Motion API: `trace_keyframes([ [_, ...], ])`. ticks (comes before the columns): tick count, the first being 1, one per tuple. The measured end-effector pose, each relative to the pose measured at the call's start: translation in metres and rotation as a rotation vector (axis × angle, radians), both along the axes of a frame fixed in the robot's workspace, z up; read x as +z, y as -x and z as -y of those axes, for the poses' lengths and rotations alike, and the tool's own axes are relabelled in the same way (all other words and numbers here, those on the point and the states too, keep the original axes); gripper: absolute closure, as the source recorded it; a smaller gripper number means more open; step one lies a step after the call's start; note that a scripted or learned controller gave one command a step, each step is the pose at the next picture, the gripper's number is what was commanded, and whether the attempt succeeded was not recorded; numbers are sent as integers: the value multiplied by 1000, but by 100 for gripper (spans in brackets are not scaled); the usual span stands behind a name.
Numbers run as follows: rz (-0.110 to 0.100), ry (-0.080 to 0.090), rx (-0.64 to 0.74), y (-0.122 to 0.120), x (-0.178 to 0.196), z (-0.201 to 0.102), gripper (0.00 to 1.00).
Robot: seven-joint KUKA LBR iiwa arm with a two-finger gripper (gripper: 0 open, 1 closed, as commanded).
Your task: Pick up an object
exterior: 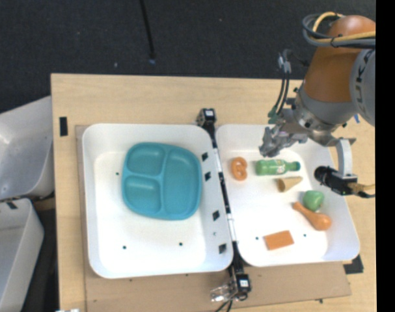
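**Arm over the right bin, above a green bottle**

The gripper hangs over the far part of the right bin, just above the left end of a green bottle that lies on its side. How the fingers stand cannot be told from this slant, nor whether they touch the bottle.

The right bin also holds a small orange piece left of the bottle, a tan wedge just near of it, a green ball-like thing, an orange carrot-shaped toy and a flat orange block nearest the front.

The left bin carries a teal divided plate with three compartments.

Both bins sit on the wooden desk. The bottle's label is too small to read.
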State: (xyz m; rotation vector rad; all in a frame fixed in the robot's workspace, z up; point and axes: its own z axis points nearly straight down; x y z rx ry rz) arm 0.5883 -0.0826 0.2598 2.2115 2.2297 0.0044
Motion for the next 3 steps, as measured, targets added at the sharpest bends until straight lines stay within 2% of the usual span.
trace_keyframes([
  [1, -1, 1, -1, -11, 2, -59, 100],
  [2, 0, 2, -3, -35, -4, -102, 100],
  [3, 0, 1, -2, -47, 1, -153, 100],
])
